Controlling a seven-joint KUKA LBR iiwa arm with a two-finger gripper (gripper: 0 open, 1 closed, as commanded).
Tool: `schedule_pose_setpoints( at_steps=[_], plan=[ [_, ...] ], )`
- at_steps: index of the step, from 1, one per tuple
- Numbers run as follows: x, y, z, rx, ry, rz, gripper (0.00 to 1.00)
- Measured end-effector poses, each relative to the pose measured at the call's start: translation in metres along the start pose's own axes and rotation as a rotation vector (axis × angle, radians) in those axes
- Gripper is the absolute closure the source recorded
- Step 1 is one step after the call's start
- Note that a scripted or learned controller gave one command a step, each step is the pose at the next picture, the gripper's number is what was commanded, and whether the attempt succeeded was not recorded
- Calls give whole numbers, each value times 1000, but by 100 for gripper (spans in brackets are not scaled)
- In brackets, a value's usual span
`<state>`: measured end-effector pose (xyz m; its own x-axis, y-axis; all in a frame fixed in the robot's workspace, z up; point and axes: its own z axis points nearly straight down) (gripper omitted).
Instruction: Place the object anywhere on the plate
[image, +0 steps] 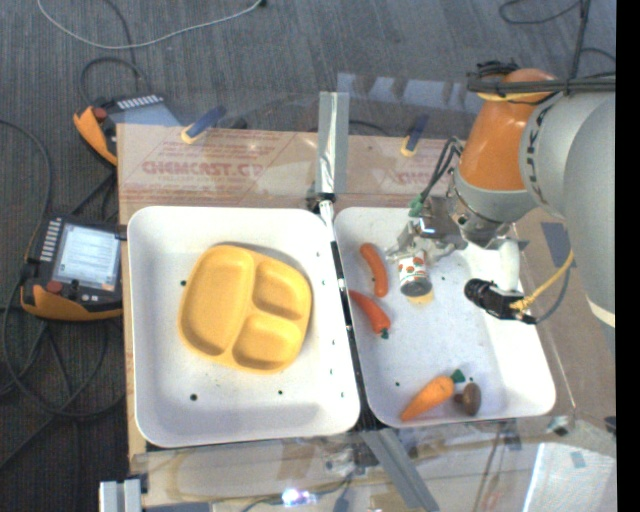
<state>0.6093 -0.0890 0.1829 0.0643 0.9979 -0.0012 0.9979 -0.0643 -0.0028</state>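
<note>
A yellow plate (247, 305) with three compartments lies in the left white bin (160, 400). In the right bin (520, 380), a small white can with red marks (413, 274) sits just below my gripper (417, 243), near the bin's upper middle. The gripper hangs right over the can's upper end, and I cannot make out whether it touches the can. An orange-red sausage (374, 268) lies left of the can, with a red chili (369, 311) under it. A carrot (430, 396) and a brown, dark lump (468, 398) rest at the bin's front.
The grey arm with its orange band (505, 140) comes in from the upper right, above the right bin's far corner. A black cable connector (490, 296) hangs over the right bin. A teach pendant (70, 265) lies on the floor to the left.
</note>
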Motion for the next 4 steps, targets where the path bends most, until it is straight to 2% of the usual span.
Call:
schedule_pose_setpoints(
  at_steps=[1, 2, 3, 4],
  plan=[
    [57, 39, 0, 1, -1, 84, 100],
    [133, 36, 0, 0, -2, -30, 100],
    [133, 36, 0, 0, -3, -30, 0],
    [133, 36, -8, 3, -5, -31, 100]
  ],
)
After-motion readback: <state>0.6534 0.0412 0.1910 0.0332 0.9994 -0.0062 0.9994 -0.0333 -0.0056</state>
